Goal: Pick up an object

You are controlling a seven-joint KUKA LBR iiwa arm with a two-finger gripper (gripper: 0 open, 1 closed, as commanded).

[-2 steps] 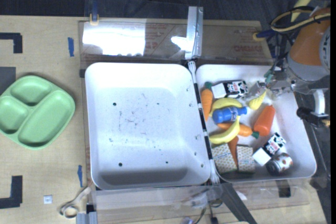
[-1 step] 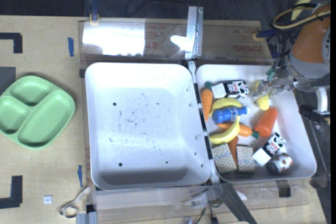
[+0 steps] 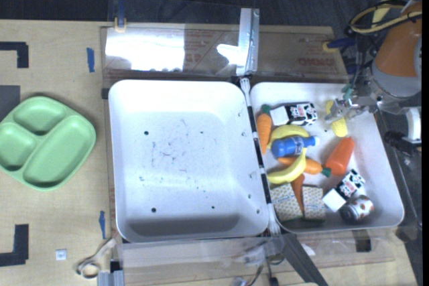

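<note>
Objects for the pick sat crowded in the right bin (image 3: pixel 392 201), none of them lifted. I saw a carrot (image 3: pixel 265 130) near the bin's left wall, a blue bottle (image 3: pixel 293 144) beside it, a banana (image 3: pixel 292 168) curving under the bottle, and an orange bottle (image 3: pixel 340 155) further right. A black-and-white carton (image 3: pixel 300 114) lay near the back, another black-and-white piece (image 3: pixel 350 183) near the front right, and two speckled bread slices (image 3: pixel 299 201) at the front. The gripper (image 3: pixel 346 108) hung over the bin's back right area, above a small yellow item (image 3: pixel 340 126); I could not tell how its jaws stood from this slant, and I saw nothing between them. The left bin (image 3: pixel 181 157) sat alongside, and a green divided plate (image 3: pixel 45 142) lay on the bench (image 3: pixel 53 224) well to the left.
</note>
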